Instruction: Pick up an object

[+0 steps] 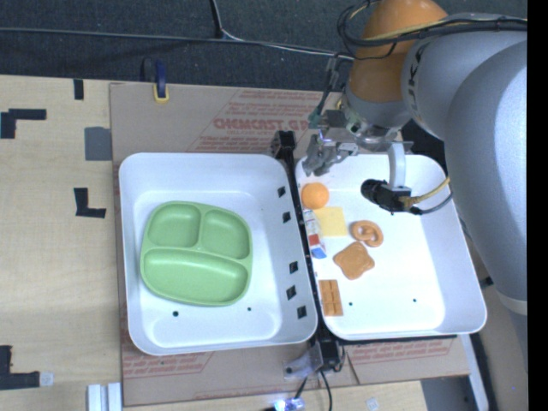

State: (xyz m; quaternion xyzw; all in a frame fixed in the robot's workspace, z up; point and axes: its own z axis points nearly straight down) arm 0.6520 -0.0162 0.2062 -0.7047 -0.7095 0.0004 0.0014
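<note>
My gripper (pixel 318 166) hangs over the far left corner of the right bin (pixel 428 306), just above an orange ball (pixel 315 195). Nothing shows between its fingers. Below the ball lie a yellow square block (pixel 332 222), a small tube with red and blue ends (pixel 315 235), a pretzel (pixel 366 232), a brown toast-shaped piece (pixel 354 260) and an orange cracker (pixel 330 297) along the bin's left side.
The left bin (pixel 154 324) holds a green divided plate (pixel 197 252). A black divider with clips (pixel 293 229) runs between the two bins. The arm's grey body covers the right bin's far right side.
</note>
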